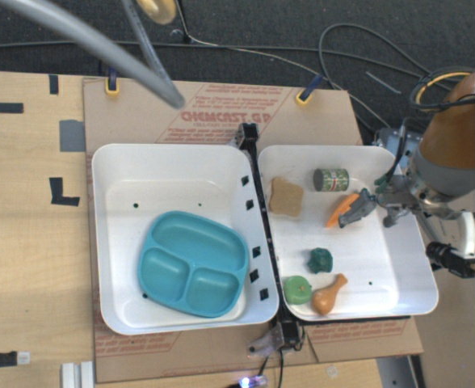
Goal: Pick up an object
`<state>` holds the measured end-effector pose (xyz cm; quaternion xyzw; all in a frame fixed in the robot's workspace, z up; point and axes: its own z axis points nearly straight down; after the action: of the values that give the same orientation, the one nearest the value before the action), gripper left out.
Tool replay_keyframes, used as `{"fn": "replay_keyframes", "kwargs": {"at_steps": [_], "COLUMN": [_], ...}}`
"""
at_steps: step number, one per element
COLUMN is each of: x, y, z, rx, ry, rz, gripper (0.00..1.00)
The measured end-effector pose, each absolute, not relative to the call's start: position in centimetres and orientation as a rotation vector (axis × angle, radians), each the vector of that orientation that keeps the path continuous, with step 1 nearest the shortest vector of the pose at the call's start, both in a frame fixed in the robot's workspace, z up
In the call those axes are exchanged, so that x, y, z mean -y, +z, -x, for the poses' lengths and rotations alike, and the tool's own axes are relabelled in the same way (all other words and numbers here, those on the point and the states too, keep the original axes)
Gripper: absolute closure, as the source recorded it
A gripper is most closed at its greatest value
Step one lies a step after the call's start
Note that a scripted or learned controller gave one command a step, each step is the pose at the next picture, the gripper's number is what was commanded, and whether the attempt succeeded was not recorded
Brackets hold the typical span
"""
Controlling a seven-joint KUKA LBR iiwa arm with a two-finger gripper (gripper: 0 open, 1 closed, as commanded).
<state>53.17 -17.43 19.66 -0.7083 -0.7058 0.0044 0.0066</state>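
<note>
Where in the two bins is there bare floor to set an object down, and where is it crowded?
Left bin: a bare strip runs along the far wall, beyond the teal tray. Right bin: the near right corner is bare, right of the drumstick. Crowded: around the can, sponge and carrot, where the gripper sits.

We see a light wood tabletop (27, 241) with black tape marks on its left part. A brown cardboard sheet (221, 111) with red print lies flat on it, held by yellow clamps (111, 86) at the far edge. Two shallow white bins sit on the cardboard side by side, touching along a black divider: left bin (112, 217), right bin (399, 289). Black cables (359, 55) run across the dark surface beyond the tabletop.
</note>
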Motion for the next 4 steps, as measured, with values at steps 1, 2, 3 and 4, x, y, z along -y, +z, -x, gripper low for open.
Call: {"fn": "replay_keyframes", "kwargs": {"at_steps": [1, 2, 3, 4], "x": [17.4, 17.0, 16.3, 16.3], "y": [20.5, 16.0, 9.9, 8.5], "z": [-53.5, -53.1, -52.6, -52.6], "rx": [2.222, 2.220, 2.218, 2.223], "ry": [0.002, 0.005, 0.006, 0.002], "rz": [2.219, 2.218, 2.217, 2.221], "gripper": [0.00, 0.00, 0.00, 0.00]}}
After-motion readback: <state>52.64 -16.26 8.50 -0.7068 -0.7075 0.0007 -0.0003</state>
